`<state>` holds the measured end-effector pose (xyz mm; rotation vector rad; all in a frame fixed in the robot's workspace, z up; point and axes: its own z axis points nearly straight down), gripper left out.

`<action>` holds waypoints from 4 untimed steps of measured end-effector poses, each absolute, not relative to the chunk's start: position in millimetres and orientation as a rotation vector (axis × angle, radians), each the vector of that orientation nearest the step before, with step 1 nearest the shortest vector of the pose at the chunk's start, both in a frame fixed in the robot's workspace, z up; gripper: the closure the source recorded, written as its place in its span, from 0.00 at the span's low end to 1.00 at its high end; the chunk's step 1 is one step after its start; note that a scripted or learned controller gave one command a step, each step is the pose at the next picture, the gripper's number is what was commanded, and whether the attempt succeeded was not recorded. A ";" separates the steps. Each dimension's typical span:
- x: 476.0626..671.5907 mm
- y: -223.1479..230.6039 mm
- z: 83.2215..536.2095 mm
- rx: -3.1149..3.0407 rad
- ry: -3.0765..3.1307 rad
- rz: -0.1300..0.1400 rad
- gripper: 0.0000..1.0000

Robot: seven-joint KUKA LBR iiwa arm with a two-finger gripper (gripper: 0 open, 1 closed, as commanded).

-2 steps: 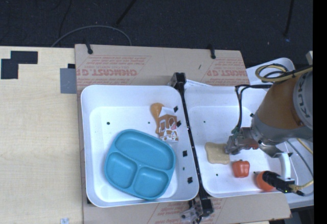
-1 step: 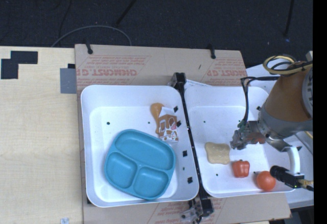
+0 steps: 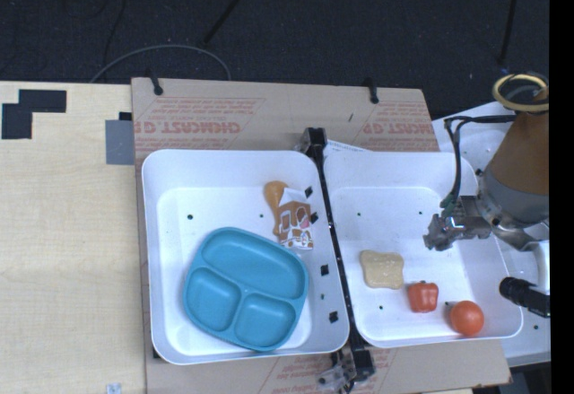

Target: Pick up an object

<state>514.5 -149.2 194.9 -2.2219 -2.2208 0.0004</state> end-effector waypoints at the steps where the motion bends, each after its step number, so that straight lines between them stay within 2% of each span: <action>1: 514.6 -149.9 206.3 -2.219 -2.222 0.001 1.00; 4: 524.4 -8.5 194.1 -2.216 -2.221 0.004 1.00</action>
